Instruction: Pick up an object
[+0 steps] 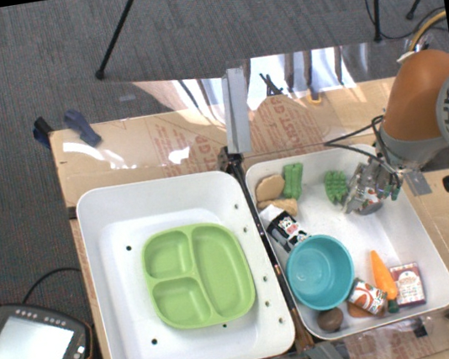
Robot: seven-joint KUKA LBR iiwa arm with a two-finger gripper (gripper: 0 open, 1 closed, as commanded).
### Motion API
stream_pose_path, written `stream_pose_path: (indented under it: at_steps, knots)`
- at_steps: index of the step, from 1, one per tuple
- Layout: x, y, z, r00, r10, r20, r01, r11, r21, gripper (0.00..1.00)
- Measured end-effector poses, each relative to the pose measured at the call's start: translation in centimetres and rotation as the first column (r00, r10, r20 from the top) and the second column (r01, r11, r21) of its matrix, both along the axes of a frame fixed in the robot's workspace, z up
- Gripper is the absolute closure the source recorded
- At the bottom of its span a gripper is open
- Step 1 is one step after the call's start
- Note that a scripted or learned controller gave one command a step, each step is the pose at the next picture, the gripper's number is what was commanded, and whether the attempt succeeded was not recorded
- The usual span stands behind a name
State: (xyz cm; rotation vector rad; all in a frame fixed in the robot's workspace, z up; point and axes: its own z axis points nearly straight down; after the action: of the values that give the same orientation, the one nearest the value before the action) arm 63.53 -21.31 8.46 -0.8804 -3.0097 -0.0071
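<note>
Camera view: approach stage of a pick over the right bin

Camera view is showing two white bins sitting side by side on the bench. The left bin (pixel 98 238) is carrying a green divided plate (pixel 198 274) near its middle. The right bin (pixel 426 234) is carrying the candidate objects: a teal bowl (pixel 319 271) near its front-left part, a black-and-white carton (pixel 283 228) leaning along its left wall, a green block (pixel 293 178) and a tan bread-like piece (pixel 269 186) at its far-left corner, a green leafy toy (pixel 335 185) toward its far edge, an orange carrot (pixel 383 273), a small red box (pixel 407 283) and a small can (pixel 364 298) near its front-right corner, and a dark round item (pixel 330 318) at its front edge.

The arm (pixel 422 111) is reaching in from the right, and the gripper (pixel 371 191) is hovering low by the right bin's far-right part, just beside the leafy toy. Judged from this, the approach step is in hand and no object is being lifted. The next move is calling for a descent onto one object, likely the leafy toy, then a closing and a lift.

The gripper's opening is blurring into its own hardware, so its width cannot be told; nothing is showing between its tips.
</note>
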Motion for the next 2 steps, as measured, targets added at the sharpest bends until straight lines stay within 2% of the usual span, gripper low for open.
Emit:
stream_pose_path:
  at_steps: [1, 2]
  knots:
    - [0.0, 0.0, 0.0, 1.000, -0.012, 0.000, 0.012, 1.000, -0.001, 1.00]
    - [-5.8, 1.0, 0.0, 0.998, -0.061, -0.002, 0.061, 0.998, -0.003, 1.00]
